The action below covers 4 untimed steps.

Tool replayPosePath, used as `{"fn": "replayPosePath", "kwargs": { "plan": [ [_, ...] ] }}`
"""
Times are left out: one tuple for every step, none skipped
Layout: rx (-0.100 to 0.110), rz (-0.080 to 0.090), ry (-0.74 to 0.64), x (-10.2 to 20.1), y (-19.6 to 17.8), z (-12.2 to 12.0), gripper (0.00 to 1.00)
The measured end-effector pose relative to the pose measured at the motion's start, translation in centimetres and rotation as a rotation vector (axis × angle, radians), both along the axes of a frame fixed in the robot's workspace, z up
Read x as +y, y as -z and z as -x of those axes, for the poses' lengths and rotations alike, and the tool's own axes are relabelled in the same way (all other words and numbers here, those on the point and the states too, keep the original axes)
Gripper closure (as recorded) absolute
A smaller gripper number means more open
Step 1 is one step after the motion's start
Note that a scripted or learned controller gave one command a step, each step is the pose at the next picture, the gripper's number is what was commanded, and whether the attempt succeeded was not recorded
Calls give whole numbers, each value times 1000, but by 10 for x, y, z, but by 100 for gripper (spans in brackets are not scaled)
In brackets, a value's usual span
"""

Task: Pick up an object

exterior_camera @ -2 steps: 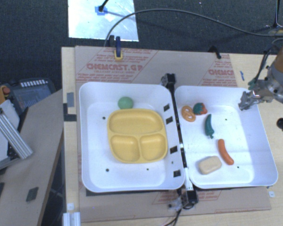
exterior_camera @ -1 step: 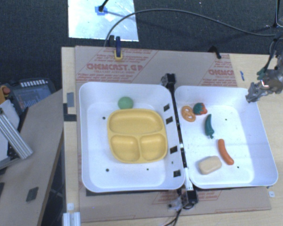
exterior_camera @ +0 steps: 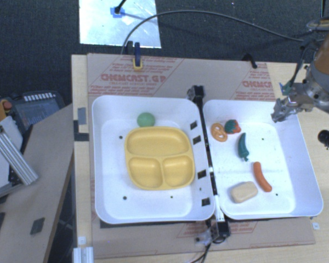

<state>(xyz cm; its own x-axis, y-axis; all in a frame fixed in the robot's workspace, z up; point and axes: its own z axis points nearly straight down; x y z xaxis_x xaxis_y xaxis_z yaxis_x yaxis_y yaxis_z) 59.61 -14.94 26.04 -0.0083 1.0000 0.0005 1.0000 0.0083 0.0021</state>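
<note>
The right bin (exterior_camera: 296,163) holds several small items: an orange pretzel-like ring (exterior_camera: 219,132), a red and green strawberry-like piece (exterior_camera: 232,126), a dark green pepper (exterior_camera: 242,146), an orange-red sausage (exterior_camera: 261,177) and a beige bread piece (exterior_camera: 243,192). My gripper (exterior_camera: 281,114) hangs over the far right corner of this bin, above and to the right of the items, with nothing seen between its fingers. The arm comes in from the right edge.
The left bin (exterior_camera: 107,147) holds a yellow divided tray (exterior_camera: 156,158) and a green ball (exterior_camera: 146,119) behind it. A black divider (exterior_camera: 204,152) runs between the bins. A metal plate (exterior_camera: 119,15) lies at the back; grey equipment stands at left.
</note>
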Motion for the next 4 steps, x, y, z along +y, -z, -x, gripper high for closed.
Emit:
{"fn": "replayPosePath", "kwargs": {
  "plan": [
    [1,-1,-1,58,-3,11,100],
    [1,-2,-2,114,-3,19,100],
    [3,-1,-1,162,-1,42,100],
    [3,-1,-1,217,19,59,100]
  ]
}}
